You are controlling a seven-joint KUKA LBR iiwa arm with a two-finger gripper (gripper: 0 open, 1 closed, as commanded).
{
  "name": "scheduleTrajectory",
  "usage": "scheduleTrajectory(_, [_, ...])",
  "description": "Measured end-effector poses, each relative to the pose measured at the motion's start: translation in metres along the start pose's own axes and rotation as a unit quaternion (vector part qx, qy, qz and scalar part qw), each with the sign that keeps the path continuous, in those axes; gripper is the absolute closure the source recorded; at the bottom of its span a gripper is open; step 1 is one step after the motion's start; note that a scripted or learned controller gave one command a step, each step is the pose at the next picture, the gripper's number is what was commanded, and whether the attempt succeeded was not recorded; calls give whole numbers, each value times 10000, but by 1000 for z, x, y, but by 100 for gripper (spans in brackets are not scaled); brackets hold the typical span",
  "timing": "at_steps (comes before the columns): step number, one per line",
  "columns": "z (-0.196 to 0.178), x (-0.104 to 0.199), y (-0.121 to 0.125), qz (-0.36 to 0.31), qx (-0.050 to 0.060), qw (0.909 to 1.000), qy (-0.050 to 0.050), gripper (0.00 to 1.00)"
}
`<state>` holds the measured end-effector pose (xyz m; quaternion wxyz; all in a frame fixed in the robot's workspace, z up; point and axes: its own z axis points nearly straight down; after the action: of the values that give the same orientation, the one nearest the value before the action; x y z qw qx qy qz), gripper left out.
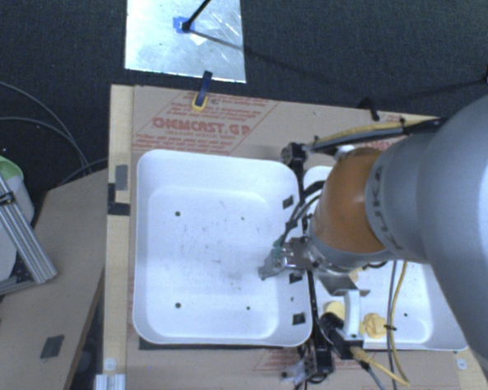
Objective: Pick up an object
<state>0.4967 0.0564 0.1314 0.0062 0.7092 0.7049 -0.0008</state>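
Two shallow white bins side by side on the desk (pixel 232 123). Left bin (pixel 208 245) bare white floor with specks and small holes. Right bin (pixel 409 324) mostly covered by the arm (pixel 425 193), its grey body and orange band (pixel 346 204) hanging over the bin's near-left part.

Two small yellowish objects (pixel 374 325) visible in the right bin, near its front edge, just right of the divide between bins; lumpy, pale yellow, exact kind unclear. Cables and a yellow hose cross beside them.

Pincer (pixel 274 264) sits low over the left bin's right rim, left of the objects; whether clenched or released, cannot tell.

Beyond the left bin: one shiny metal sheet (pixel 186 30) on dark carpet.
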Motion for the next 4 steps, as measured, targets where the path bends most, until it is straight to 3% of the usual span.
scheduleTrajectory(1, [-10, -12, 1, 65, -16, 9999, -83, 100])
scheduleTrajectory(2, [-118, -6, 31, -52, -34, 10000, 56, 100])
scheduleTrajectory(3, [-206, -41, -8, -29, -22, 10000, 55, 100])
scheduleTrajectory(4, [-219, 37, -9, -85, 22, 9999, 66, 100])
